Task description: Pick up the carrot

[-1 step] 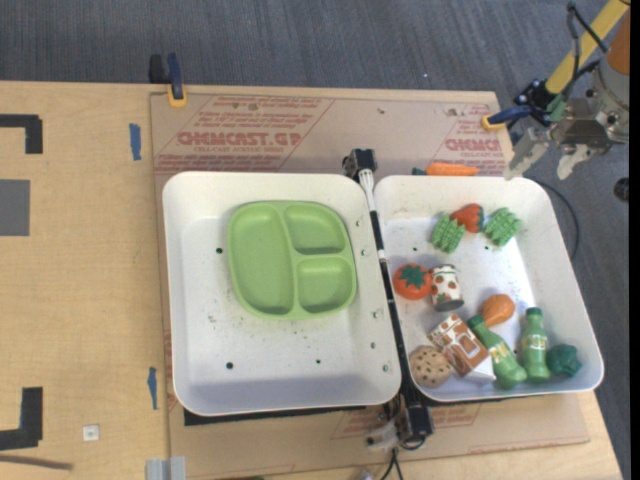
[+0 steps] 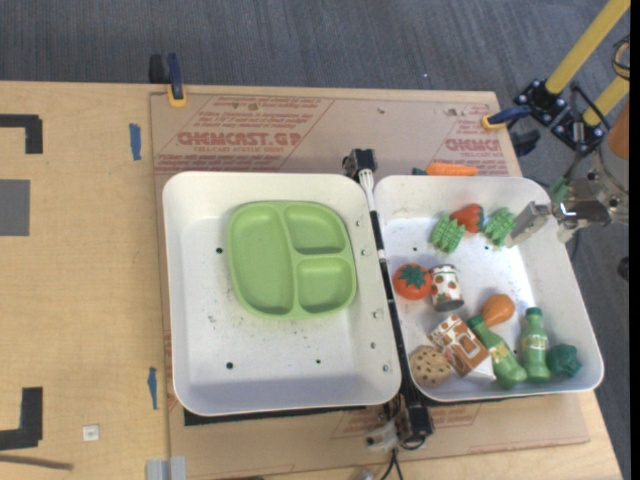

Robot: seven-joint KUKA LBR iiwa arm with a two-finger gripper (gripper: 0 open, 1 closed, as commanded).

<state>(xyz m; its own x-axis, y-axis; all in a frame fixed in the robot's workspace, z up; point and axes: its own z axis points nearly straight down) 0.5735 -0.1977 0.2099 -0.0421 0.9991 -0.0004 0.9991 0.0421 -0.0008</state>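
Overhead view of the bench with two white bins side by side. The task is judged to be at its start: nothing is seen between the fingers, and the carrot (image 2: 451, 170) is not yet lifted. It lies on the brown board just beyond the far rim of the right bin (image 2: 585, 318), outside both bins, with its orange body pointing right and a green tip at its left end.

The left bin (image 2: 190, 298) holds a green divided plate (image 2: 292, 257). In the right bin are gathered toy foods: a tomato (image 2: 411, 280), two green leafy pieces (image 2: 447, 233), a red piece (image 2: 467, 216), a small jar (image 2: 446, 287), an orange fruit (image 2: 498, 309), a green bottle (image 2: 534, 341), a cookie (image 2: 431, 366), a carton (image 2: 461, 345) and a broccoli floret (image 2: 564, 359).

The gripper (image 2: 532, 219) is seen above the far right part of the right bin, reaching in from the right edge, near the carrot but clear of it. Whether the claw is released or clenched cannot be told from this angle. What remains, by this judgement, is the whole pick: travel over the rim, descent, closure and lift.
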